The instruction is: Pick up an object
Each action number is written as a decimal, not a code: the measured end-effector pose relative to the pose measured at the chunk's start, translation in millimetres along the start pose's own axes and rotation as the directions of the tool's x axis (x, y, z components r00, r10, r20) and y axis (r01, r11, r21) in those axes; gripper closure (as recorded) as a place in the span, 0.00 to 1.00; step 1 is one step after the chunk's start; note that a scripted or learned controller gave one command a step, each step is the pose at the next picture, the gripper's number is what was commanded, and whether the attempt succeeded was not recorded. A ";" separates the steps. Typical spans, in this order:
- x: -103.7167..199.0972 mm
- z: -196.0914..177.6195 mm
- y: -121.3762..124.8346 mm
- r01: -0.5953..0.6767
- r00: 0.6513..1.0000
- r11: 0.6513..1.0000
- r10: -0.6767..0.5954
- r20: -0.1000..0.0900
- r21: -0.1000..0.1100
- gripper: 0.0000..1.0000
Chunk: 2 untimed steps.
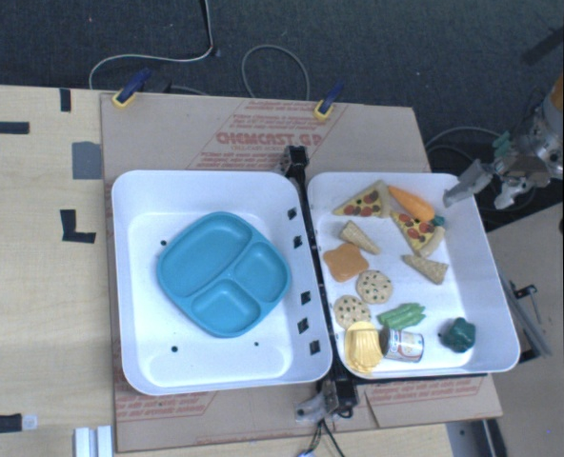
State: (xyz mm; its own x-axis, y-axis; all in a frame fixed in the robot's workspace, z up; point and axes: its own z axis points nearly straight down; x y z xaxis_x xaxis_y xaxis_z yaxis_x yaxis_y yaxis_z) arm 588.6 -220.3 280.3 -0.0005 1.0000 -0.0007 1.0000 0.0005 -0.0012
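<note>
Food toys crowd the right bin, while the left bin carries a blue divided plate lying flat near its middle, with bare white floor all round it out to the rim. Both bins sit side by side on a cardboard sheet on the worktop, their inner rims touching along a dark seam.

In the right bin, two pizza slices lie near the far edge with an orange carrot between them. A tan wedge and an orange cracker sit nearer the seam, and another tan wedge lies toward the middle. Two chocolate-chip cookies come next. Along the near rim are a yellow corn piece, a small can lying on its side and touching it, a green pod just above the can, and a dark green lump in the near right corner. The right-hand strip of that bin's floor is bare.

Arm and jaws hang over the far right corner of the right bin, at its rim and apart from every object; whether the jaws are apart or together, I cannot tell.
</note>
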 end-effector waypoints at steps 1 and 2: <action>-1.9 102.8 68.9 0.004 1.000 1.000 -0.004 0.001 0.001 0.00; -4.4 197.7 78.4 0.003 1.000 1.000 -0.003 -0.001 0.011 0.00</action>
State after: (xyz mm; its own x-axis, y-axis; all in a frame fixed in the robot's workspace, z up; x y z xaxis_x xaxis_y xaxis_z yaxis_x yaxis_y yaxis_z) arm 666.7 -224.8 82.5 -0.0039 1.0000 -0.0002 0.9999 0.0039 -0.0125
